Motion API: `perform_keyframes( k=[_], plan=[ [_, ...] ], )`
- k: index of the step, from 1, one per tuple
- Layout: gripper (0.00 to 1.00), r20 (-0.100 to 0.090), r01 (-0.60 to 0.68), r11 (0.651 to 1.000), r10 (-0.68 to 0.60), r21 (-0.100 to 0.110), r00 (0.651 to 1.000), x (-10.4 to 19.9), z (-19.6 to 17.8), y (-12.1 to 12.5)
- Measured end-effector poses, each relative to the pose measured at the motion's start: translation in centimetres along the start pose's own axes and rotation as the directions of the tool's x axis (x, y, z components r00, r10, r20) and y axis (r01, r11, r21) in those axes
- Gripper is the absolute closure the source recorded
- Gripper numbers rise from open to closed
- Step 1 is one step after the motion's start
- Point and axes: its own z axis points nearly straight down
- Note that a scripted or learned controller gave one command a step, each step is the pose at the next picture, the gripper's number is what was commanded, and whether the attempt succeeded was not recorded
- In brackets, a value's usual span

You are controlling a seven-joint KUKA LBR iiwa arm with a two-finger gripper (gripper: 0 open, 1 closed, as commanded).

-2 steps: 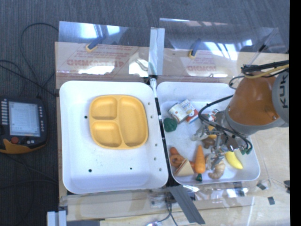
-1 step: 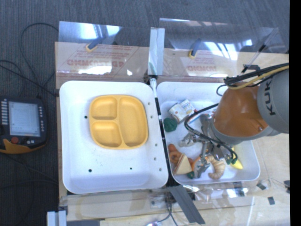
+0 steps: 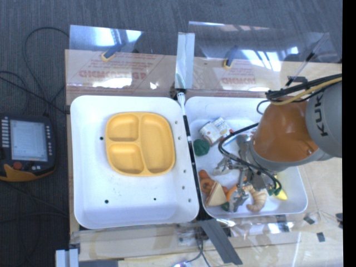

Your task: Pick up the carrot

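**benchwatcher:** ok so where's the carrot sitting? I see two white bins, left bin has a yellow tray with three compartments in it, right bin is where all the clutter is

**kuka_fan:** carrot's in the right bin, lower left part of it, close to the wall between the two bins. It's a short orange stub, looks tapered, lying on the bin floor. Touching or nearly touching an orange-and-tan wedge just below and right of it, can't tell what that one is. A dark green round thing sits above it, apart from it, and a small white carton is higher up still

**benchwatcher:** and the gripper?

**kuka_fan:** gripper is down low in the right bin, to the right of the carrot and not on it. The arm comes in from the right of the frame, big orange band covering the middle of the bin, black cables looping off it. The fingers point toward the bottom of the frame among a pale knobbly piece and something green. Whether they're spread or pinched I honestly cannot tell, too much clutter and blur there. Nothing I'd call held

**benchwatcher:** there's a yellow bit right of that too, near the bin's lower right, and a pendant on the floor at the left edge of the frame
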Motion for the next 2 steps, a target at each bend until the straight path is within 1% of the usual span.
perform_keyframes(
  k=[1, 2],
  plan=[
    [0.00, 0.002, -0.271, 0.963, 0.271, -0.002, 0.963, -1.1, 1.0, -0.4],
    [1.00, 0.015, -0.270, 0.963, 0.270, 0.001, 0.963, -1.5, -0.3, -0.5]
  ],
)
